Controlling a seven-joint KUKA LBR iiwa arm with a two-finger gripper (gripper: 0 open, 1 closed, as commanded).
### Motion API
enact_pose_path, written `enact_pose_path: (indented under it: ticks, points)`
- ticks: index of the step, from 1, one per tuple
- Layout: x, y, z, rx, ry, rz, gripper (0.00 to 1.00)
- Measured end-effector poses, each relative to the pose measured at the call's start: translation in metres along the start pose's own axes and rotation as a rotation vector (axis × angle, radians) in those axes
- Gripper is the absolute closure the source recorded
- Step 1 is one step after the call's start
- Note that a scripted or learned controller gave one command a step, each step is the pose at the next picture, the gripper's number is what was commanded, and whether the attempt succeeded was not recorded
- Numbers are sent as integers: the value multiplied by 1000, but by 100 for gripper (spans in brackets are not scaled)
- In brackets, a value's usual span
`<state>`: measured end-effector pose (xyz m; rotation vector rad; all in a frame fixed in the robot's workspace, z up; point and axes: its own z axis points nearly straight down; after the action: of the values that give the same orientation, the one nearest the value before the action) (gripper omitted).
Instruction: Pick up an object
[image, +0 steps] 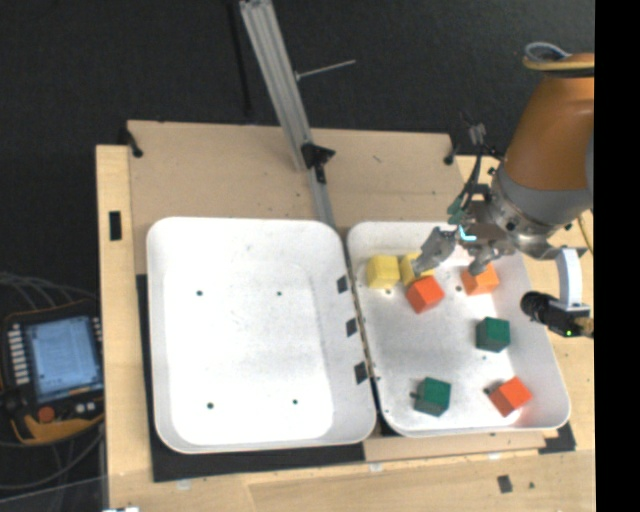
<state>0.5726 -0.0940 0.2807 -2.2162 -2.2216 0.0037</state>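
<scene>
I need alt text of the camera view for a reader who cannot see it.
A grey and orange robot arm reaches from the right, its gripper open above the right bin, between two orange blocks. Yellow, green and orange blocks also lie there, left bin alongside.

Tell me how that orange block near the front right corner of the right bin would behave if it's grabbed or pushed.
The orange block looks boxy with flat faces, so it would probably slide rather than roll. It seems rigid, likely keeping its shape when squeezed. It sits close to the right bin wall, so a push may jam it there.
</scene>
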Motion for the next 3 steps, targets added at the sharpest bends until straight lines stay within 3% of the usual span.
enact_pose_path:
  ticks: [1, 3]
  points:
    - [0, 1, -3, -6, -1, 2, 0]
    - [1, -5, 100, 1, -2, 4, 0]
